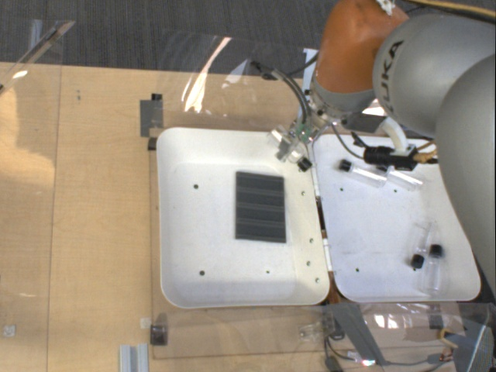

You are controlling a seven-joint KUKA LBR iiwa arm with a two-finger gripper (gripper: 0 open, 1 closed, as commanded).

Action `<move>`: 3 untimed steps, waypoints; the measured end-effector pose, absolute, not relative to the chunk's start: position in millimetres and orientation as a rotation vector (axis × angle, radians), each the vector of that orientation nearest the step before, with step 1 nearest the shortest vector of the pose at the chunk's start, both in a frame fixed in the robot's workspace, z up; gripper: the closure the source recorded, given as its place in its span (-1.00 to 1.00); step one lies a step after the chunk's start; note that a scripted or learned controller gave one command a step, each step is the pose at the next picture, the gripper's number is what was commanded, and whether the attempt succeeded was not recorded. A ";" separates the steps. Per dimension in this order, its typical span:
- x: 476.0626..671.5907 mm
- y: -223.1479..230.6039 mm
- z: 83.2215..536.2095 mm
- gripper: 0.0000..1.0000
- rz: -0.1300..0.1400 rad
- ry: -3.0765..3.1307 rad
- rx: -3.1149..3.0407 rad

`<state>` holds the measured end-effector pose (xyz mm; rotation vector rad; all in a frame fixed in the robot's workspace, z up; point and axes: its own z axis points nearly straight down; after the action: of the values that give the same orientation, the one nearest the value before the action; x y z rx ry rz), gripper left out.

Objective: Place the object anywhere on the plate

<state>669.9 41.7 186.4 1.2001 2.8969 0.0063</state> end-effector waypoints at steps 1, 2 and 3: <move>657.7 107.2 186.1 1.00 0.007 2.883 1.236; 664.2 185.8 96.3 1.00 0.009 3.087 0.535; 575.2 213.8 91.7 1.00 0.002 3.129 0.029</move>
<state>575.2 213.8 91.7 0.0288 3.1285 0.0023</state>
